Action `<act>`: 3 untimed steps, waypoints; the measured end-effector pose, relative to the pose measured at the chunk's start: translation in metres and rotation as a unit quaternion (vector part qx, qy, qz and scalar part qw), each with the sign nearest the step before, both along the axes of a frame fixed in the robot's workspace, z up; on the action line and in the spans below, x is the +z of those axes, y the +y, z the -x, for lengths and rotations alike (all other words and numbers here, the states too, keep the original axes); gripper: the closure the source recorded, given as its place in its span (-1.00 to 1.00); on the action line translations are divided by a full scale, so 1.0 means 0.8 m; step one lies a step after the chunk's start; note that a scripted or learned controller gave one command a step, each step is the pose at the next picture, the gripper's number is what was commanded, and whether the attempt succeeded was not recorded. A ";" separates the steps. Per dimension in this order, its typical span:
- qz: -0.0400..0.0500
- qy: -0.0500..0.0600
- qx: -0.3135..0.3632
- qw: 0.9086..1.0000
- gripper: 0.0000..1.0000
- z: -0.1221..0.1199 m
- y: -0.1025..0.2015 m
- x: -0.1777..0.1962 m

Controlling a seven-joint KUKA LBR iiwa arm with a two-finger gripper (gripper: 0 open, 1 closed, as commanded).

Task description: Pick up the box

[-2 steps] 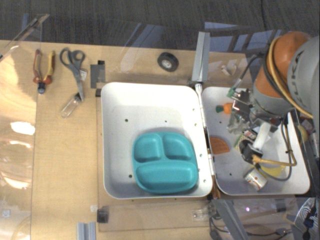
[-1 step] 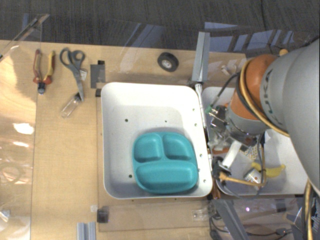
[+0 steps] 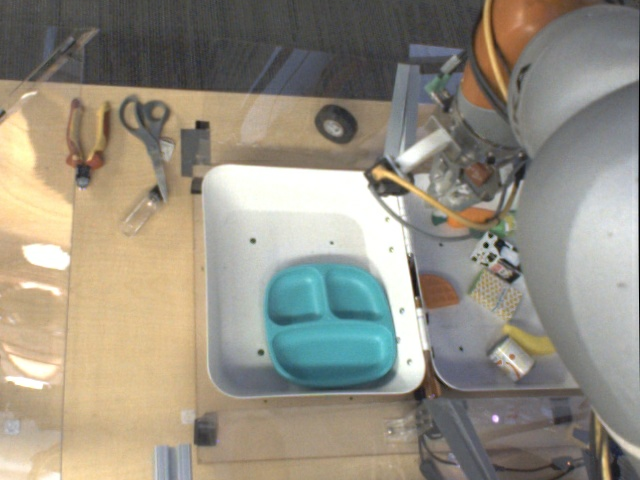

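pincer (image 3: 468, 180) grip state is anyone's guess, buried in clutter; could easily snag the banana (image 3: 528, 340) instead of the box (image 3: 497, 251).

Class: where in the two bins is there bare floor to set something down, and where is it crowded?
Free: the left bin, its floor bare behind and left of the teal tray. Crowded: the right bin, where the box, an orange piece and a banana lie under the arm.
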State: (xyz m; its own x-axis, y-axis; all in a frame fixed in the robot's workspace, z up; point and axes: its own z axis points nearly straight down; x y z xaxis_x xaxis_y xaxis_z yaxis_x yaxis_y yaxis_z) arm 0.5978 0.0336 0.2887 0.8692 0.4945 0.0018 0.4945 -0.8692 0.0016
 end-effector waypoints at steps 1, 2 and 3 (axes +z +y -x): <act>-0.001 0.003 0.027 1.000 1.00 0.030 0.102 -0.209; -0.001 0.000 -0.044 0.999 1.00 0.059 0.017 -0.129; -0.001 0.000 -0.154 0.988 1.00 0.043 -0.020 -0.073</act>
